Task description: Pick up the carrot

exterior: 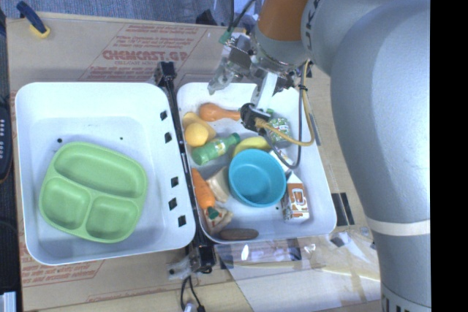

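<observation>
The carrot [202, 188] is orange with a green top and lies along the left wall of the right bin [318, 175], near its front. Its green end points toward the front, and it touches the neighbouring clutter. My gripper [236, 93] hangs over the far end of the same bin, well behind the carrot. It is open, its two fingers [217, 82] spread, with nothing between them.
The right bin also holds an orange drumstick-shaped toy [213, 112], a lemon [196, 134], a green bottle [216, 148], a banana [252, 144], a blue bowl [256, 177], a small carton [296, 202] and a dark brown item [238, 234]. A green divided plate [91, 190] lies in the left bin [44, 102].
</observation>
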Motion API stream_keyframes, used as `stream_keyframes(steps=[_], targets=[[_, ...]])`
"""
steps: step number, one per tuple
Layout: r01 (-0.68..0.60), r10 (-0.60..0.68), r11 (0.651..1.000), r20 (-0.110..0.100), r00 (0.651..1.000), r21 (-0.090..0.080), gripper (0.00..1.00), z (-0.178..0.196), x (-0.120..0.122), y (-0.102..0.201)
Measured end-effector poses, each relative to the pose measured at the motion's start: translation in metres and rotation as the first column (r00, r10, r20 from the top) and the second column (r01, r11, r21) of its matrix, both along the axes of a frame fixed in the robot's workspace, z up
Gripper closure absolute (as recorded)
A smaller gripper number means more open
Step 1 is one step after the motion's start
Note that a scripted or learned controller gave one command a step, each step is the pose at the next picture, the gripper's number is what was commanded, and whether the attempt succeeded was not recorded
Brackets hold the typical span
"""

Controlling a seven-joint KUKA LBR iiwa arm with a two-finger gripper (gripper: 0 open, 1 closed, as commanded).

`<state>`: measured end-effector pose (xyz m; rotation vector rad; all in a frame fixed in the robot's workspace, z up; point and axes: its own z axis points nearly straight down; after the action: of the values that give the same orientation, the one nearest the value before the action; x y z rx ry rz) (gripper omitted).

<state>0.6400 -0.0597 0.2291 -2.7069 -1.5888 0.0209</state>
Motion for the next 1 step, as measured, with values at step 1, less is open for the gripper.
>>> stream_keyframes(steps=[1], targets=[[0.315, -0.315, 0.949, 0.009, 0.949, 0.0, 0.0, 0.1104, -0.0678, -0.0263]])
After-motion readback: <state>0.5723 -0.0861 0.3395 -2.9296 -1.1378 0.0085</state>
